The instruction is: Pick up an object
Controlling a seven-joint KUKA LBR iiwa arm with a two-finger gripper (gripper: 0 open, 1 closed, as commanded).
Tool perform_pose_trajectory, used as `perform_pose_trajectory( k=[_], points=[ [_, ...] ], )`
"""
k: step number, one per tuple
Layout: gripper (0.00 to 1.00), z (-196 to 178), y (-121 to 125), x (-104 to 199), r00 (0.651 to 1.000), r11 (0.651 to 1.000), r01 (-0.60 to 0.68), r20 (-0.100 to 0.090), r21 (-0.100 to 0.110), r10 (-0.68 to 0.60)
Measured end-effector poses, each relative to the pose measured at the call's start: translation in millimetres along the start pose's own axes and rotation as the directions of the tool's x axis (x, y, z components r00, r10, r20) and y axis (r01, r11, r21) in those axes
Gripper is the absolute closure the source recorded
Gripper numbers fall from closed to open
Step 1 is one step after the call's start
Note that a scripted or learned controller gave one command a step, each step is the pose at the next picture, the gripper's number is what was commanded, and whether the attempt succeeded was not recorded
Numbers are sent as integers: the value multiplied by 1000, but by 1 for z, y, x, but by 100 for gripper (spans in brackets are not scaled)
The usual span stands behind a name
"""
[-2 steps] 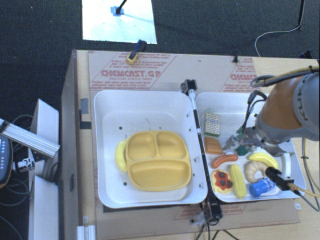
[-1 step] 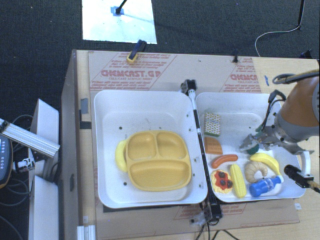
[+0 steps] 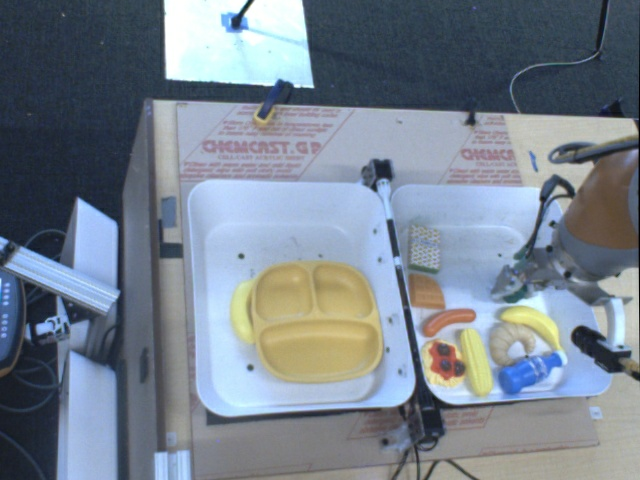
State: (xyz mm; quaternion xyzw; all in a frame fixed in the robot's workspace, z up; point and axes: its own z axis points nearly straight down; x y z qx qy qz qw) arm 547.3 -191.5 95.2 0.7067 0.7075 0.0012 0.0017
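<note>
Toy foods crowd the right bin (image 3: 470,203): banana (image 3: 531,320), croissant (image 3: 513,342), blue bottle (image 3: 530,371), corn (image 3: 475,360), pizza (image 3: 445,362), sausage (image 3: 449,319). The hand (image 3: 512,286) hangs low just above the banana; its grip cannot be told. The left bin (image 3: 215,228) holds a yellow tray (image 3: 315,320).

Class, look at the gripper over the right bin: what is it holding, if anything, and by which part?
It cannot be told: the gripper sits low in the right bin above the banana, with nothing visibly between its tips.
</note>
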Motion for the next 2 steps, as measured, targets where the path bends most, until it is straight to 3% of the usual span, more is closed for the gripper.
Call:
perform_pose_trajectory(
  k=[1, 2],
  points=[
    [100, 1, 50, 67, 1000, 1000, 3, -2, 2, -3],
    [100, -90, 10, 143, 1000, 1000, 4, -2, 0, -4]
  ],
)
